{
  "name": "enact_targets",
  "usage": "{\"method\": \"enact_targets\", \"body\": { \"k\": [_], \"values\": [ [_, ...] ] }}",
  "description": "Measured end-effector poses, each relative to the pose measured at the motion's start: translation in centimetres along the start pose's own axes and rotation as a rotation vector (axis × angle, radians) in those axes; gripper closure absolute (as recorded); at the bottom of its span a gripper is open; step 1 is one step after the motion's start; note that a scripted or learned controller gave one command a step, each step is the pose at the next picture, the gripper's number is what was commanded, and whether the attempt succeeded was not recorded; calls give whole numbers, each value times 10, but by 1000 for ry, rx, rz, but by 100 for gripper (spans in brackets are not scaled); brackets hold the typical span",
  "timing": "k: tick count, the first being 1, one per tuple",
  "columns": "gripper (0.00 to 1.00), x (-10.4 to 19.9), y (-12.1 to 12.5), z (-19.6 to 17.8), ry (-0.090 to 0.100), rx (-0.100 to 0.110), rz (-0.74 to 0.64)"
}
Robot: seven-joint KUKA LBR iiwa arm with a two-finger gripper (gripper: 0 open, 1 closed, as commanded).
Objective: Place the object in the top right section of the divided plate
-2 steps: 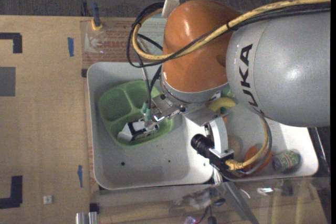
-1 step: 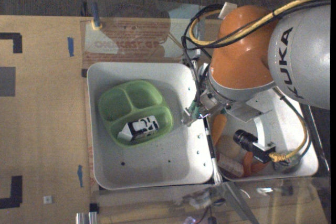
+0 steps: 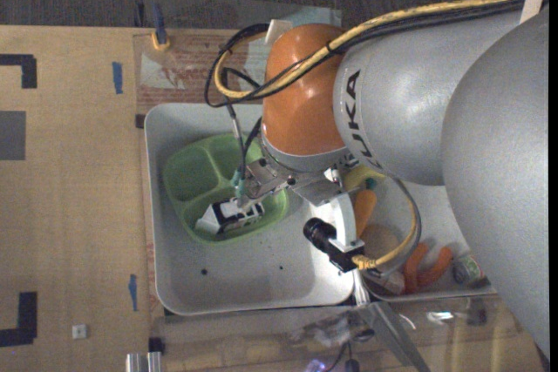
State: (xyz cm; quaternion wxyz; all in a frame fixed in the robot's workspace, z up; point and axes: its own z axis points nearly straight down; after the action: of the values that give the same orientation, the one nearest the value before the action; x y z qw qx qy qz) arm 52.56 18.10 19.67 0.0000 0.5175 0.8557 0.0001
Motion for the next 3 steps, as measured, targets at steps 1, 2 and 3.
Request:
{"method": "enact_targets", "body": {
  "k": [1, 2, 3],
  "values": [
    [100, -52, -79, -32, 1, 2, 5],
    [100, -149, -127, -54, -2, -2, -95],
    [100, -82, -95, -28, 1, 1, -129]
  ]
}}
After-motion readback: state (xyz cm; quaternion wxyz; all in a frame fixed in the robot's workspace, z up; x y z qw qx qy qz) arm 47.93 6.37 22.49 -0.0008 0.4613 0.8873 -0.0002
